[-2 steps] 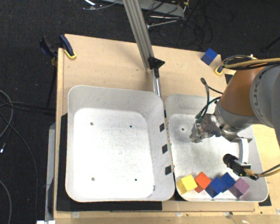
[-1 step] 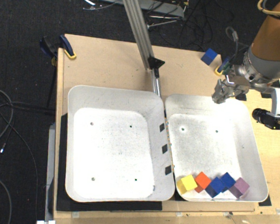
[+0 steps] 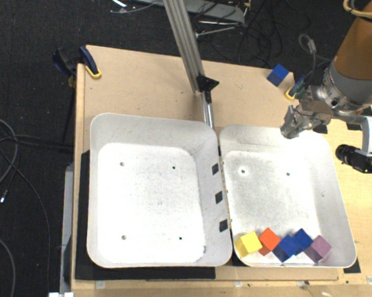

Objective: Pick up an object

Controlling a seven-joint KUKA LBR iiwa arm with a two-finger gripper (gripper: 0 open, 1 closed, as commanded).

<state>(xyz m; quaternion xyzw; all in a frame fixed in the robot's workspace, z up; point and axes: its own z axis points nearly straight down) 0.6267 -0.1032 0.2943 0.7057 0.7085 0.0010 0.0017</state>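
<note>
Arm: we see it enter from the upper right, grey with an orange band, bent downward and to the left toward the far rim of the right bin.
Claw: we place it at the end of the arm, over the far right edge of the right bin, pointed down and to the left; we cannot tell how far apart it stands, and we see nothing in its hold.
Right bin: shallow, white, speckled; it carries four blocks bunched in its near corner.
Yellow block: leftmost of the row, against the near wall.
Orange block: just beside the yellow one, touching it.
Blue block: next along, touching the orange one.
Purple block: rightmost, beside the blue one.
Left bin: white, alongside the right bin.
Loose blue block: on the bare counter, beyond the right bin, well apart from the claw.
Metal pole: slanted, coming down to the gap between the bins.
</note>
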